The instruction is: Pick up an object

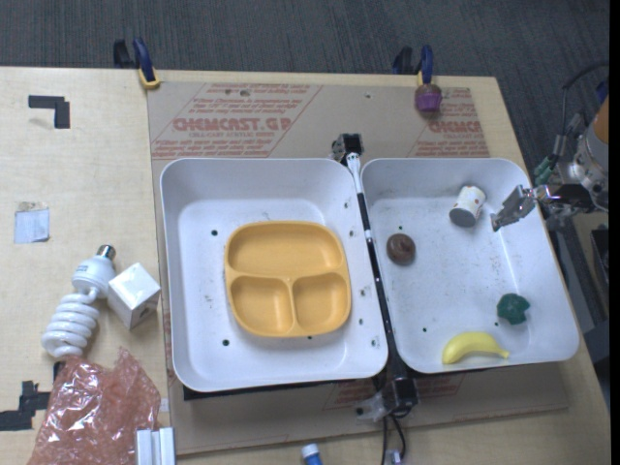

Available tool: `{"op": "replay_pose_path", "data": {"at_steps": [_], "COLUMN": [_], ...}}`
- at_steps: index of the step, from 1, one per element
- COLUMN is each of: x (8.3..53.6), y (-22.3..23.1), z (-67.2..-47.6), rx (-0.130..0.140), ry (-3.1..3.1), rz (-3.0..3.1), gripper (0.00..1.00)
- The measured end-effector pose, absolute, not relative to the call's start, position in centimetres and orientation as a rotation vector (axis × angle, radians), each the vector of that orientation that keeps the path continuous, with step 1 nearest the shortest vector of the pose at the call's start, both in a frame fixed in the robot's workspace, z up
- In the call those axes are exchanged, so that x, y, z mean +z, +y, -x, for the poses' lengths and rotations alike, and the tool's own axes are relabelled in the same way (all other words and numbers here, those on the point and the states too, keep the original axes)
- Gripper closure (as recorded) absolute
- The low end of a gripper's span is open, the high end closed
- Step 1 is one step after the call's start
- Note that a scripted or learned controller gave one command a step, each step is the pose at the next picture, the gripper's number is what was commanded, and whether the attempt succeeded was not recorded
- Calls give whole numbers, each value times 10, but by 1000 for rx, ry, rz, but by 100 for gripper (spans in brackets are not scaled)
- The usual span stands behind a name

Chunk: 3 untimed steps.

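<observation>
The right bin holds a small white cup-like object lying near its back, a brown round object near its left wall, a green object at the right, and a yellow banana along the front wall. My gripper reaches in over the bin's right rim and hovers just right of the white cup, apart from it. Nothing shows in its grasp.
The left bin holds a yellow divided plate. A purple object sits by a clamp behind the right bin. On the bench at the left lie a spiral light bulb, a white cube and crumpled pink plastic.
</observation>
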<state>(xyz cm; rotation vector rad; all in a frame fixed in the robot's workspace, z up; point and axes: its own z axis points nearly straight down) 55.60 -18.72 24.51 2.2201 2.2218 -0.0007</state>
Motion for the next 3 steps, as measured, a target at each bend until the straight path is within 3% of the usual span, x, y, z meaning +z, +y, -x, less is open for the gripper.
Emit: {"op": "replay_pose_path", "data": {"at_steps": [1, 2, 3], "x": [94, 92, 102], "y": [-217, -142, -143], "z": [-582, -559, -560], "rx": [6, 0, 1], "ry": [2232, 2222, 2218], "rz": [-2224, -2222, -2222], "gripper": [0, 0, 100]}}
